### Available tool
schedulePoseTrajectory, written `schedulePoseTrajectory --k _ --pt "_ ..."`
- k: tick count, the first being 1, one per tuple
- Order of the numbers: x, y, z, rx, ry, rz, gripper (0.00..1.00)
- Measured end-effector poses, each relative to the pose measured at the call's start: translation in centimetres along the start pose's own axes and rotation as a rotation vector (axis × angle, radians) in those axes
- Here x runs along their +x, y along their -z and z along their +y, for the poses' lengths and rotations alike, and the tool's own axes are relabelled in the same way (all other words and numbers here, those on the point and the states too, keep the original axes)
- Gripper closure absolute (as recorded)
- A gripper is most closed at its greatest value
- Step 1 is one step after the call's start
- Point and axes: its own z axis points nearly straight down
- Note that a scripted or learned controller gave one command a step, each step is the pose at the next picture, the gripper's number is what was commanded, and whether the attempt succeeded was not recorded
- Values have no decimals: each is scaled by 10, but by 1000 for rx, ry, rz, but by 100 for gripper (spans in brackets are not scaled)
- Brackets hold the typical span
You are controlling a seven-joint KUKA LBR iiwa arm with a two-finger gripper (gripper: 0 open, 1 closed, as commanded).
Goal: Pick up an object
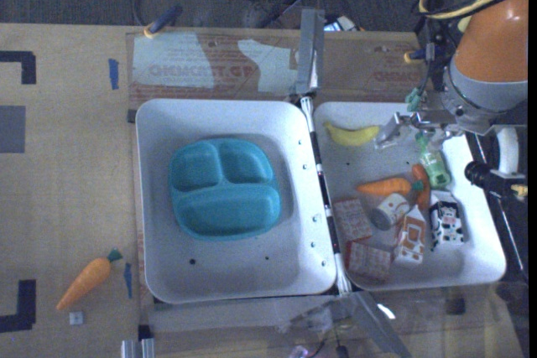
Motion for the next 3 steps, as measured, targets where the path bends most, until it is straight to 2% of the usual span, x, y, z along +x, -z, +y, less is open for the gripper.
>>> schedulePoseTrajectory --k 1,2,3 --pt "-21 -96 -20 0 -9 -1 0" --pt "-21 -96 -20 -1 -9 -1 0" --pt "-28 -153 -37 -7 -1 -1 0"
